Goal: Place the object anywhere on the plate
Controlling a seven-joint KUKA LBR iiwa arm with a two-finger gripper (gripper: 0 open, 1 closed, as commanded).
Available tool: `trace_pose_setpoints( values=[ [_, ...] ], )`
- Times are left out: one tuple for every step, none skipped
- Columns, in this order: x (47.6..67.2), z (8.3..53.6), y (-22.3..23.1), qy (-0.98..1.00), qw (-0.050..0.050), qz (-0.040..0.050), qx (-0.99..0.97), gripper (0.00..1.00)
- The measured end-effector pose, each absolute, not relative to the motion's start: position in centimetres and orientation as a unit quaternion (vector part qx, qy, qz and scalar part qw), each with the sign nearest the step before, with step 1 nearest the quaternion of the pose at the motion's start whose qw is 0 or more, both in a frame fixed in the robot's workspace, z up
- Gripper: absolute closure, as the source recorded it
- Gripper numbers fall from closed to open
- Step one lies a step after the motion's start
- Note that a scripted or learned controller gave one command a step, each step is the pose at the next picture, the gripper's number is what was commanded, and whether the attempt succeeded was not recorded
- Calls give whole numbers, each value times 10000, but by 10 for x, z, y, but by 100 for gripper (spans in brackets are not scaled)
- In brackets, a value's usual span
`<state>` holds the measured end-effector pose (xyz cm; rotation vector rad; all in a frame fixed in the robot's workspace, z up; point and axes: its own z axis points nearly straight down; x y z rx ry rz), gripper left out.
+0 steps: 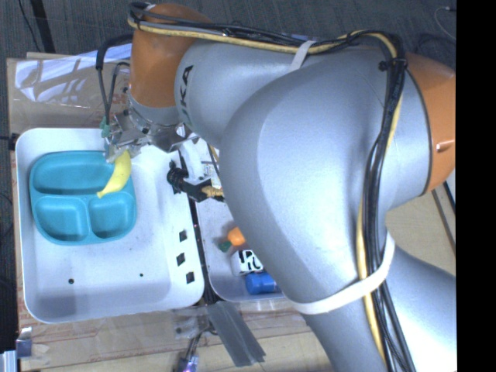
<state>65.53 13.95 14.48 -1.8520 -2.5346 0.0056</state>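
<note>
The gripper [118,139] is gripping the top of a banana [116,174], which is hanging toward seven o'clock. Its lower tip is resting over the blue plate [66,204] inside the left bin [101,285].

Grey arm [310,169] reaches left, wrist angled down.

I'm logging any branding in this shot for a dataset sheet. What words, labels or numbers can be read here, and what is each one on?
"KA", part of a dark brand name, on the grey arm just below its orange band; the other letters are turned out of sight.
Black marks on the white object in the right bin: too blurred to read.
The blue plate, the banana and the blue block bear no text.
</note>
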Motion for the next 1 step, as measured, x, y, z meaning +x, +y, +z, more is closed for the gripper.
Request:
trace_pose_setpoints(
  values=[
    [656, 146, 140, -8075, 8, 13, -5899, 0]
  ],
)
